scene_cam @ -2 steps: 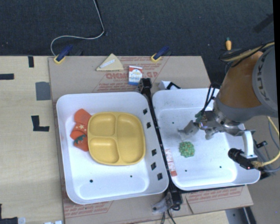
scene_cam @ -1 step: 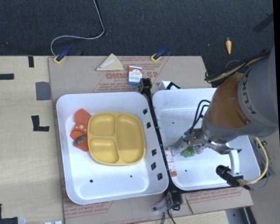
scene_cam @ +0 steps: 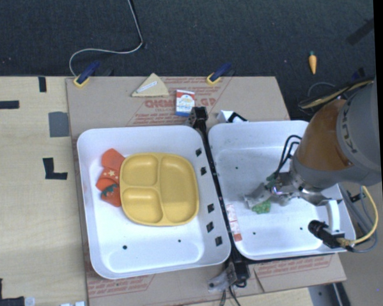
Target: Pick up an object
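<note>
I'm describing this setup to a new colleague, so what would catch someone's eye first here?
The yellow divided plate stands out first, lying in the left bin with an orange-red object tucked at its left edge. Next comes the grey arm with its orange band, reaching into the right bin, where its hand sits beside a small green object.

You get even, soft overhead light; the white bins [scene_cam: 91, 186] come out bright without hard glare, shadows are faint, and the whole frame is slightly soft and grainy.
</note>
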`<act>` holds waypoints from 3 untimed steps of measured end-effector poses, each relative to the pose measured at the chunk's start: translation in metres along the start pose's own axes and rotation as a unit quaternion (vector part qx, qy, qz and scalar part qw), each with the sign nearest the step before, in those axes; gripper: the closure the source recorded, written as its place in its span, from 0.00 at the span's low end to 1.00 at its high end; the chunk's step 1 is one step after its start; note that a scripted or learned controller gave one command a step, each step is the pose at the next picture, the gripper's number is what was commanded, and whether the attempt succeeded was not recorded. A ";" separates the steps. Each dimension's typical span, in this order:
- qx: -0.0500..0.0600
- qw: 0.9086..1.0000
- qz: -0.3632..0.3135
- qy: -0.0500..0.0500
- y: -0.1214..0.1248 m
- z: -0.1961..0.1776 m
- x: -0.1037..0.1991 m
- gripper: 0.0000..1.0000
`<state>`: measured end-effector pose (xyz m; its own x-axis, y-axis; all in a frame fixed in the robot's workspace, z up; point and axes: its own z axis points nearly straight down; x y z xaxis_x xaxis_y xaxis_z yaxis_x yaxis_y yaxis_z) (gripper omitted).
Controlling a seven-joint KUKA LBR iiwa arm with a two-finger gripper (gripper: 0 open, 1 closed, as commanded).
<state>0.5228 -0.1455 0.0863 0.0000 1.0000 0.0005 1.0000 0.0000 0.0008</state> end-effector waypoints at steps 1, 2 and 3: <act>-0.003 1.000 0.001 -0.003 0.001 -0.011 -0.002 1.00; -0.003 1.000 0.000 -0.001 -0.032 -0.001 0.016 1.00; -0.002 1.000 -0.001 0.001 -0.032 0.000 0.018 0.00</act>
<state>0.4907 -0.1272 0.0864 -0.0027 1.0000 0.0025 1.0000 0.0027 0.0043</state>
